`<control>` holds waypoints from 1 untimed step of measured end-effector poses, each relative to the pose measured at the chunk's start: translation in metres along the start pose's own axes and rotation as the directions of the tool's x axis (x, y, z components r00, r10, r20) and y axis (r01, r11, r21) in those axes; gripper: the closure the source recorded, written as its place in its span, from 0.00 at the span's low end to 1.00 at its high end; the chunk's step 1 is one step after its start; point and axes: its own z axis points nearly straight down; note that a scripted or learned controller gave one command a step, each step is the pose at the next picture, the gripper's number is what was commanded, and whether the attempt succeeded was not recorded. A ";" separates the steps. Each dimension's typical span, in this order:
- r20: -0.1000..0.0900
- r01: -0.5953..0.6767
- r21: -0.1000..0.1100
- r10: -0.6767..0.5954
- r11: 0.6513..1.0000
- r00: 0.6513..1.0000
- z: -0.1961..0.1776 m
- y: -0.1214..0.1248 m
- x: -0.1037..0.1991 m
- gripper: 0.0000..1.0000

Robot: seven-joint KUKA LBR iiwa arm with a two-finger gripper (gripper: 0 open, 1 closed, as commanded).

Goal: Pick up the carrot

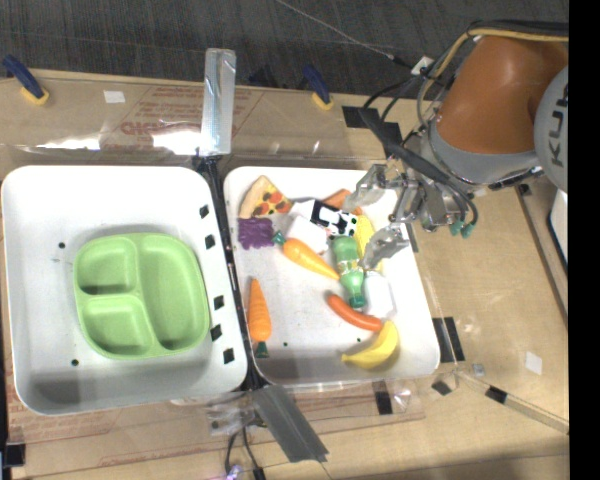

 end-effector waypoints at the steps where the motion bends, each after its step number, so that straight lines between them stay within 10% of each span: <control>1: 0.007 0.168 0.001 -0.168 0.986 0.986 0.160 0.005 -0.033 0.00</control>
